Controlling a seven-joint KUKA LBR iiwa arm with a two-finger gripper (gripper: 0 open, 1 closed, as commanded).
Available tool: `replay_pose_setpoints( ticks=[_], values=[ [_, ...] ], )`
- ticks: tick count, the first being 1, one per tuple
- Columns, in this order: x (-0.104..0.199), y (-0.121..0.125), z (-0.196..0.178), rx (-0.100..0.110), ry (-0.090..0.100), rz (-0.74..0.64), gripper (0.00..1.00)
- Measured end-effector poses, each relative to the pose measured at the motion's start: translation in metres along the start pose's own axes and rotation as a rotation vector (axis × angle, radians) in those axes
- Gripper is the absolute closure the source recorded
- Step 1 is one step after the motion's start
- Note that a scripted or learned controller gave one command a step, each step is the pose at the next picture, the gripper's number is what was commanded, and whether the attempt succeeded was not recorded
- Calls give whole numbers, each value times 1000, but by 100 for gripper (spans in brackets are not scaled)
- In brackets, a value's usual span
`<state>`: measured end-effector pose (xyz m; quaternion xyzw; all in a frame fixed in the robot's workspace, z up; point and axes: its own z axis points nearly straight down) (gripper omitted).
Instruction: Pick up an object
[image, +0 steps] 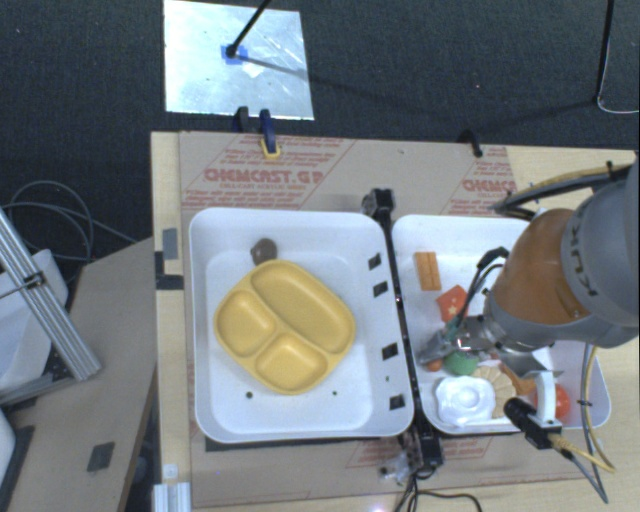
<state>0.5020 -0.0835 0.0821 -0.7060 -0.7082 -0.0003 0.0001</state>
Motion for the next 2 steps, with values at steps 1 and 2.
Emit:
replay_pose_setpoints(
  ticks=[1, 2],
  values=[
    [0, 1, -13, -4, -1, 1, 100],
    [57, 77, -109, -16, 1, -9, 100]
  ],
)
